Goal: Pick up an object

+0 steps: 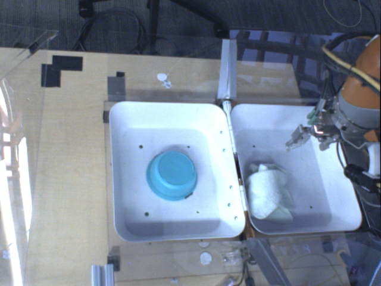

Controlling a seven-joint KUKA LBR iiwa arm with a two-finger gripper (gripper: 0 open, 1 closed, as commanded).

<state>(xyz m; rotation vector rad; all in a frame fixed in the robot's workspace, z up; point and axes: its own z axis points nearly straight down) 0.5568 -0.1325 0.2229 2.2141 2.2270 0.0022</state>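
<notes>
A blue bowl [172,174] lies upside down in the middle of the left bin [128,159]. A crumpled white cloth [268,192] rests in the right bin [321,210], against its near left side. My gripper [308,142] hangs over the far right part of the right bin, above and to the right of the cloth. It is open, its fingers [296,139] spread apart with nothing between them.
A metal divider post [227,70] stands at the back between the two bins. The arm's orange band [360,91] and its cables sit at the right edge. Wooden bench top [59,177] stretches left of the bins.
</notes>
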